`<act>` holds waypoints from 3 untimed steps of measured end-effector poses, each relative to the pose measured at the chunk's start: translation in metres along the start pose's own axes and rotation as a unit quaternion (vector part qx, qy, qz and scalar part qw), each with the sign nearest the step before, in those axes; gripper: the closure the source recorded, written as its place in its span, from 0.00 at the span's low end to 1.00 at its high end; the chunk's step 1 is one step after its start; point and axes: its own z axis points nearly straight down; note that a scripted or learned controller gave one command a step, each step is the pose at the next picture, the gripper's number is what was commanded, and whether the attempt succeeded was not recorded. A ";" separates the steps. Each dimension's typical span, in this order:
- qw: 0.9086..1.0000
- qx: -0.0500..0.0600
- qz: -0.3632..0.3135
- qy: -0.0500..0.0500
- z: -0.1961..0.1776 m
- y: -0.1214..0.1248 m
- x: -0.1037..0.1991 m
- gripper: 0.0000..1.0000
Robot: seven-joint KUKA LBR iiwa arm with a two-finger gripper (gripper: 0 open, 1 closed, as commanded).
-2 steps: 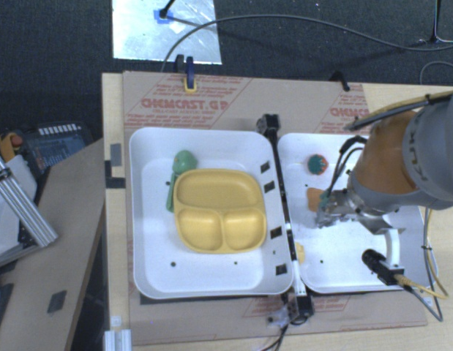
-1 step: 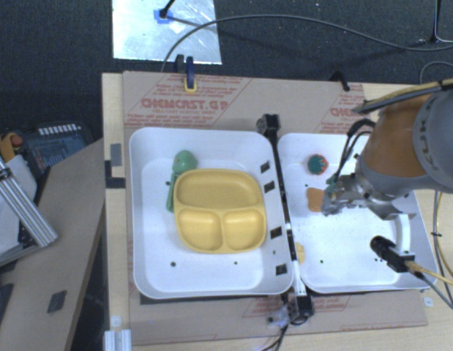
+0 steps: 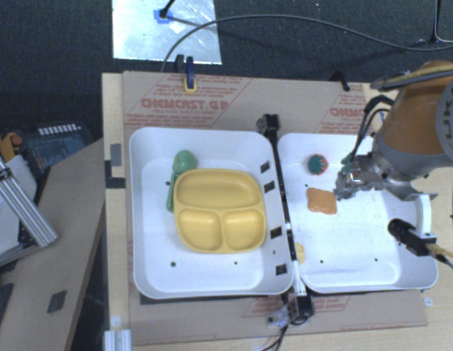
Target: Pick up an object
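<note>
In the right bin lies a flat orange piece, with a small teal and red ball just behind it. My gripper hangs low over this bin, just right of the orange piece's upper edge, and nothing shows between it and the piece. In the left bin a yellow divided plate lies flat. A green utensil sticks out from under the plate's back left corner.
A small yellow bit lies at the right bin's left wall near the front. The arm's grey and orange body hangs over the right bin's back right part. A black divider runs between the bins.
</note>
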 end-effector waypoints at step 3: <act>1.000 0.004 -0.002 0.001 -0.023 -0.013 0.093 1.00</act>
